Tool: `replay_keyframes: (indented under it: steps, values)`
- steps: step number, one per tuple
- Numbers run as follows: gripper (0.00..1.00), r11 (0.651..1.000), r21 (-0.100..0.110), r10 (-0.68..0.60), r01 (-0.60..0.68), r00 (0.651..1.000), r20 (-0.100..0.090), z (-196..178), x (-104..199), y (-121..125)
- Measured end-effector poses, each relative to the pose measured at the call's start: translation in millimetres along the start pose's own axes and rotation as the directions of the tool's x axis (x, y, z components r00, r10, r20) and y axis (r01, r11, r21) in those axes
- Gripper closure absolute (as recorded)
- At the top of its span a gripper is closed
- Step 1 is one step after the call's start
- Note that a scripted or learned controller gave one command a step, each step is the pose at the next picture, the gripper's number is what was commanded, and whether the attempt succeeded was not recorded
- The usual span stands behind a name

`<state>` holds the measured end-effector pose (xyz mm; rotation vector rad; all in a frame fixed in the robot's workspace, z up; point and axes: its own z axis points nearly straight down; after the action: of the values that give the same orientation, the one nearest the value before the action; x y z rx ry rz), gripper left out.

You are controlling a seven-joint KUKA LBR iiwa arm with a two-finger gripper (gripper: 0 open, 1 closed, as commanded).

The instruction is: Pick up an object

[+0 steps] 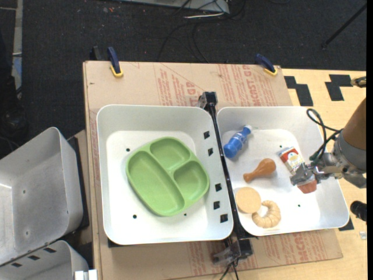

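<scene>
Fingers (303,178): can't tell if apart or clamped, too small and blurred. You're low over the red ketchup bottle (290,158) in the right bin (335,214), near its right wall. Centre on its body, descend straight, avoid the drumstick (260,170) beside it.

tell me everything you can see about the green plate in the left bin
The green plate is a light green divided tray with rounded corners, plastic by its look. Raised ridges split it into three compartments: one long section along its lower left side and two smaller ones toward the upper right. Nothing lies in any of them. It sits flat on the floor of the left bin, turned at a slant to the bin's walls, roughly in the middle. It touches only the bin floor.
</scene>
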<state>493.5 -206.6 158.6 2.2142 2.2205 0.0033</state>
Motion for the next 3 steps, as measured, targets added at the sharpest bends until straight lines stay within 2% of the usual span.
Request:
replay_keyframes:
  steps: [2,3]
  values:
    - [1.00,1.000,-0.002,-0.001,0.001,1.000,0.001,-112.0,-9.0,12.7]
    - [1.00,1.000,0.001,-0.001,0.001,1.000,0.000,-139.8,-9.2,14.0]
